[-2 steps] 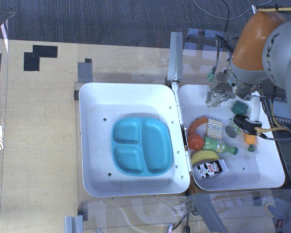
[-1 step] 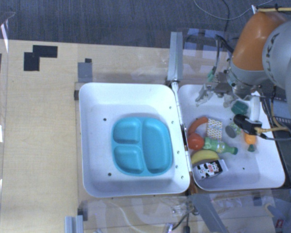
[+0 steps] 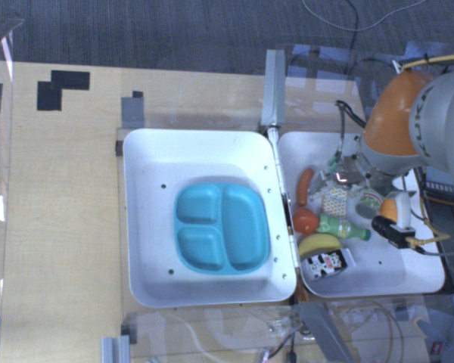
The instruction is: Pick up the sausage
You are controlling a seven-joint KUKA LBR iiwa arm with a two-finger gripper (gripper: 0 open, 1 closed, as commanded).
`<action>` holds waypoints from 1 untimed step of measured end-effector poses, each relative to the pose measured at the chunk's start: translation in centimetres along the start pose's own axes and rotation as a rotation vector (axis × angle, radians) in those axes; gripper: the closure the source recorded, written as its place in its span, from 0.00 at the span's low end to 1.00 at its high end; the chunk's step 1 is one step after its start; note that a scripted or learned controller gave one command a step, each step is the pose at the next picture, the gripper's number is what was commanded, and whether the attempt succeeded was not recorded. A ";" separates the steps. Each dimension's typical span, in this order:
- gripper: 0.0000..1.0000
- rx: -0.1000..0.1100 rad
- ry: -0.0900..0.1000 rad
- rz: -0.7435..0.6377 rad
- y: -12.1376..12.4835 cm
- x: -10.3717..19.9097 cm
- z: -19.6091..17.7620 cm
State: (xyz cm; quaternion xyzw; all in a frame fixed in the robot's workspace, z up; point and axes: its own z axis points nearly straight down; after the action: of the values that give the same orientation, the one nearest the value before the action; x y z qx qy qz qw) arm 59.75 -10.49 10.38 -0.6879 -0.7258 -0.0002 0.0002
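— Claw [image 3: 346, 174] hangs over the right bin's [image 3: 408, 278] middle; you can't tell whether it grips anything.

— And your sausage [image 3: 305, 185]?

— Against that bin's left wall, toward the far edge, just left of the claw. Its long axis runs near-to-far, so you'd close across it.

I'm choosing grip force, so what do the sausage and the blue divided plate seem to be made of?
Sausage: probably moulded plastic toy food, with an even orange-red colour and a smooth, slightly shiny skin. Blue divided plate: likely hard plastic, one uniform turquoise, with rounded moulded compartments and a soft sheen. Neither can be confirmed by look alone.
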 end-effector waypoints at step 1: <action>0.00 -0.003 -0.001 0.000 7.3 0.7 0.8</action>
State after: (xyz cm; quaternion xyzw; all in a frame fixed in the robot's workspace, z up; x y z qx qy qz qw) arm 67.00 -9.38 9.60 -0.6879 -0.7258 -0.0011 -0.0014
